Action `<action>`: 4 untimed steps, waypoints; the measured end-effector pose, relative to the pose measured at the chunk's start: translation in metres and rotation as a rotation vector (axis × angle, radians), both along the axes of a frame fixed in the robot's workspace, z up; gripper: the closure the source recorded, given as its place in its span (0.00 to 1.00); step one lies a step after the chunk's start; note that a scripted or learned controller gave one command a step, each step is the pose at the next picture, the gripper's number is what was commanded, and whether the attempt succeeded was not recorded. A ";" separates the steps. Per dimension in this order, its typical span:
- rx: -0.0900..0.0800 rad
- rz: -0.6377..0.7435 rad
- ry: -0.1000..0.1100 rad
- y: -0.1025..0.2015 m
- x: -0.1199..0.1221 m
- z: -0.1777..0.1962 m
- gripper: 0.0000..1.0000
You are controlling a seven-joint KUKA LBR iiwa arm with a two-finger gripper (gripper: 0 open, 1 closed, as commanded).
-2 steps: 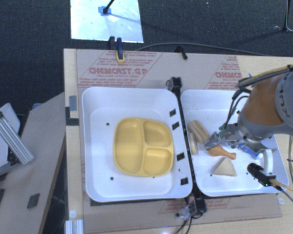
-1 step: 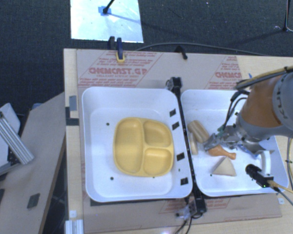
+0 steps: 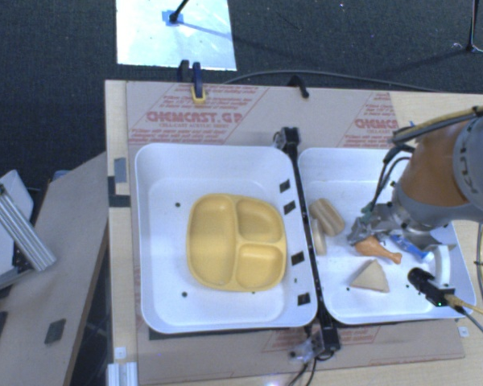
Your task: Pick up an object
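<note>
Yellow divided plate (image 3: 236, 242) in left white bin (image 3: 157, 175), on cardboard-topped bench (image 3: 249, 107).

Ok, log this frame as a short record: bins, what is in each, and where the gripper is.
left bin: holds a yellow divided plate, three compartments, lying flat
right bin: holds a tan ridged piece, an orange piece, a beige wedge and a blue item partly hidden under the arm
gripper: low in the right bin, just above the orange piece; contact cannot be judged
arm: reaches in from the right
task state: nothing seen lifted
</note>
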State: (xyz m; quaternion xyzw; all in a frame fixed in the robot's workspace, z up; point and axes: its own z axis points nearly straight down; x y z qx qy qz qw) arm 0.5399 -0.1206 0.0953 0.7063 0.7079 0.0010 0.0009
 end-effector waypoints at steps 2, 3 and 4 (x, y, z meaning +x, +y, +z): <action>-0.001 0.002 -0.004 0.004 0.004 0.087 1.00; -0.002 0.002 -0.006 0.006 0.000 0.149 1.00; 0.002 0.008 -0.001 0.066 0.022 0.143 1.00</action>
